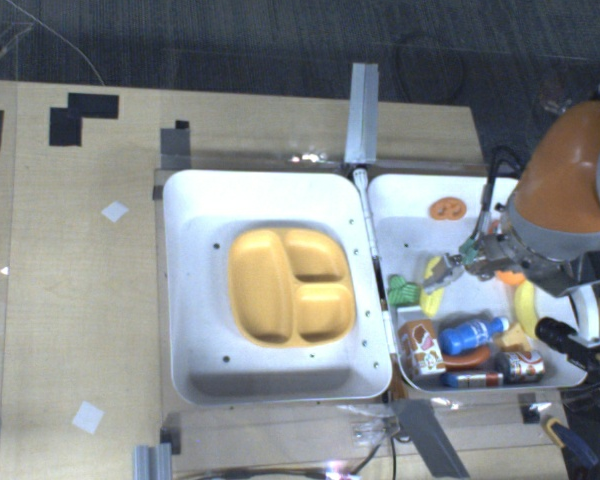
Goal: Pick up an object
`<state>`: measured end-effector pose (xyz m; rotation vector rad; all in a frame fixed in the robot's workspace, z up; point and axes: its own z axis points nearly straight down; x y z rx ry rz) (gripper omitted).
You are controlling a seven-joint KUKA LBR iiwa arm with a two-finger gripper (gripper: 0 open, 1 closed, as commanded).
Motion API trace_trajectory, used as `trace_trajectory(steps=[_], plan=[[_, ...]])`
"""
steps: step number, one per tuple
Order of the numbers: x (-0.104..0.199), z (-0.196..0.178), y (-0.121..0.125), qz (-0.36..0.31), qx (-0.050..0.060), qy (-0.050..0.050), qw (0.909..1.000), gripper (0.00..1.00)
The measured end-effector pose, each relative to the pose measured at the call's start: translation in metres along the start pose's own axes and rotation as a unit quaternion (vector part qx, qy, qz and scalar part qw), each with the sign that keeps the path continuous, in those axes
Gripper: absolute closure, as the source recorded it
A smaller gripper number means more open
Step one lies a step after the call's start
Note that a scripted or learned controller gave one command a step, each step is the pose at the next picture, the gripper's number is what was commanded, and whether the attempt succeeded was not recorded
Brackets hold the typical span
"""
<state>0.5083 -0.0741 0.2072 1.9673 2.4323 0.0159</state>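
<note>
In the camera view, the wooden bench (70, 298) carries two shallow white bins side by side. The left bin (195, 268) holds a yellow divided tray (288, 286) with three compartments, lying flat near its middle.

The right bin (405, 208) holds the loose objects. An orange round piece (447, 208) lies alone toward its far side. A green toy (403, 293) sits against the bin's left wall, and just beside it is a small yellow piece (433, 268). Nearer the front edge lie a blue bottle (470, 334) with a white cap, on its side, a brown-and-white packet (420, 345) to its left, a red-and-black marker (472, 378) along the front wall, and a dark can (523, 369) at the front right corner. A yellow banana-like object (525, 305) rests by the bin's right side, partly under the arm.

The grey arm with its orange band (572, 173) reaches in from the right and hangs over the right bin. Its pincer (472, 261) points left and down, close above the small yellow piece and the green toy; whether its fingers are spread or closed cannot be told, and no object is seen between them.
</note>
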Motion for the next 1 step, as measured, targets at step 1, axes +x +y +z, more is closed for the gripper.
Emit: trace_trajectory(steps=[1], plan=[[0.0368,0.0241,0.0495,0.038,0.007,0.002,0.9993,0.0]])
